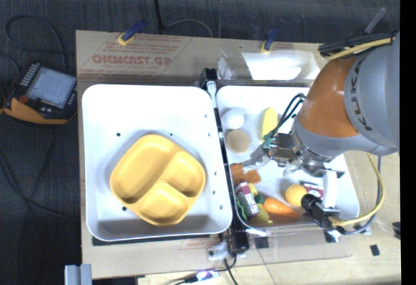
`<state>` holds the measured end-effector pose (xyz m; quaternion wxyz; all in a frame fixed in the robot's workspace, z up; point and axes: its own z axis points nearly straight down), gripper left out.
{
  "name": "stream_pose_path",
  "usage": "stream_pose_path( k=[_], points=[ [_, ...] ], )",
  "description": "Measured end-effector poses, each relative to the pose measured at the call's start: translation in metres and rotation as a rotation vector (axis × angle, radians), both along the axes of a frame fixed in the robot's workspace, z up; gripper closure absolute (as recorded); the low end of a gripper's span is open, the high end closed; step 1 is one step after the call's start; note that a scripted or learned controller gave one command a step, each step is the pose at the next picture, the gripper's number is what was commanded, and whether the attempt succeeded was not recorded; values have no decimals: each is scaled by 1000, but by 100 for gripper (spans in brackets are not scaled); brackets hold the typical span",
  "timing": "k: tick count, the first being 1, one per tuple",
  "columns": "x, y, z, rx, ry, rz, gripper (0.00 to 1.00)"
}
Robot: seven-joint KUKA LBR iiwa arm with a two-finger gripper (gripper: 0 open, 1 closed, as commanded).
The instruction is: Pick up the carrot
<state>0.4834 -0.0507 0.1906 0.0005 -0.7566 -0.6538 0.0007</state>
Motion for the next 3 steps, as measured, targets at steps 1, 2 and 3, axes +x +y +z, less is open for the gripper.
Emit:
stream_pose_path(
  k=[1, 2, 3],
  points=[
    [0, 16, -7, 0, 1, 234, 0],
    [0, 15, -7, 0, 1, 234, 0],
    [0, 22, -7, 0, 0, 36, 0]
  ],
)
